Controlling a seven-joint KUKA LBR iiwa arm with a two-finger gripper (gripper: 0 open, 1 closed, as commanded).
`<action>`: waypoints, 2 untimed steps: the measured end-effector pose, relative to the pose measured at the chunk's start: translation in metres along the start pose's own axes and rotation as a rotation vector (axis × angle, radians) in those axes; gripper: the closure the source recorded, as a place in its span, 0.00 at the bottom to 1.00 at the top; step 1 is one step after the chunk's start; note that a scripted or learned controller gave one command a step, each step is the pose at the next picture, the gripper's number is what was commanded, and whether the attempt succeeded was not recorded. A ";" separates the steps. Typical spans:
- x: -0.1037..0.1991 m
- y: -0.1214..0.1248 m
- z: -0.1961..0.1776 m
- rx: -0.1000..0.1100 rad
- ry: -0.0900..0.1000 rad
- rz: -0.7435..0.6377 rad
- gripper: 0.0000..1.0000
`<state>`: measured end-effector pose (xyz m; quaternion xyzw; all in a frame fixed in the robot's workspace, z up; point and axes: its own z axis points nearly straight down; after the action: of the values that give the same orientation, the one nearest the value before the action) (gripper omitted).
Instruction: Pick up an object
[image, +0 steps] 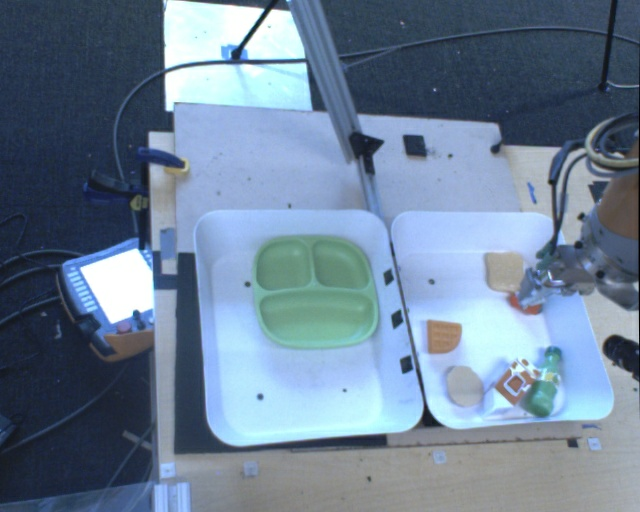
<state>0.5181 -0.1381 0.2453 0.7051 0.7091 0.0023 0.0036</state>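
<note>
Green divided plate (316, 293) alone in left bin (225, 400).

Count of the things on the bench

Two white bins: left bin (215, 330) and right bin (590, 385). One green divided plate (315, 292) lies in the left bin. In the right bin: one tan square piece (504, 270) at 12 o'clock, one orange wedge (444, 335) at 9, one round beige disc (464, 385) at 7, one orange-and-white packet (516, 381) and one green bottle (543, 388) at 5.
</note>
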 end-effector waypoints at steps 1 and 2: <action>0.000 0.002 -0.026 0.003 0.001 0.001 1.00; 0.061 0.005 -0.011 0.006 0.003 -0.005 1.00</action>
<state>0.5230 -0.0775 0.2567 0.7034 0.7108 0.0013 0.0002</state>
